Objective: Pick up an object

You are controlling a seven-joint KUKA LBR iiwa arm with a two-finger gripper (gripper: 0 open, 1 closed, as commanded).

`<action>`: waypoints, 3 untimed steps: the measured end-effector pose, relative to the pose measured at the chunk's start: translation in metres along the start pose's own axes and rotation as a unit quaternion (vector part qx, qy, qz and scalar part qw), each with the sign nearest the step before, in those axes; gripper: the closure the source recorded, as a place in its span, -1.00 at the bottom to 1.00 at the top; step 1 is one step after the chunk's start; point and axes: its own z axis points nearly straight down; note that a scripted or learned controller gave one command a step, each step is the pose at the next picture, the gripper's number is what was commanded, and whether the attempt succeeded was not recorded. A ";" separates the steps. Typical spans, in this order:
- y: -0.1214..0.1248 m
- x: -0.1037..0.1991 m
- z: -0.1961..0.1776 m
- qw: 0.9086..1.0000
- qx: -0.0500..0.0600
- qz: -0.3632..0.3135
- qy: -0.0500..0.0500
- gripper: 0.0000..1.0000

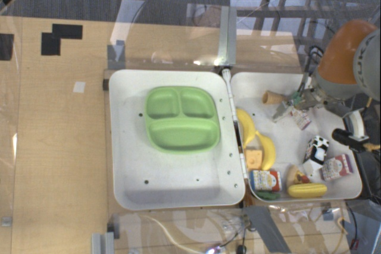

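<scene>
The gripper (290, 105) hangs low in the right bin (333, 83), just right of the brown cone (272, 97); its finger spread cannot be told (too small and blurred). The bananas (256, 138) lie below the cone, by the bin's left wall.

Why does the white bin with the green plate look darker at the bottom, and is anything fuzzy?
In the camera view, a soft grey shadow lies along the near wall of the left bin, while the green plate is evenly lit and sharp. The clear panels behind the bins catch pale glare. The orange arm at the right looks soft and a little blurred.
</scene>
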 end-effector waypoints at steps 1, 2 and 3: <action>0.035 -0.018 0.003 0.997 0.025 0.076 0.015 -1.00; 0.039 -0.020 -0.011 0.997 0.018 0.073 0.010 1.00; 0.039 0.038 -0.090 0.999 0.002 0.040 0.002 1.00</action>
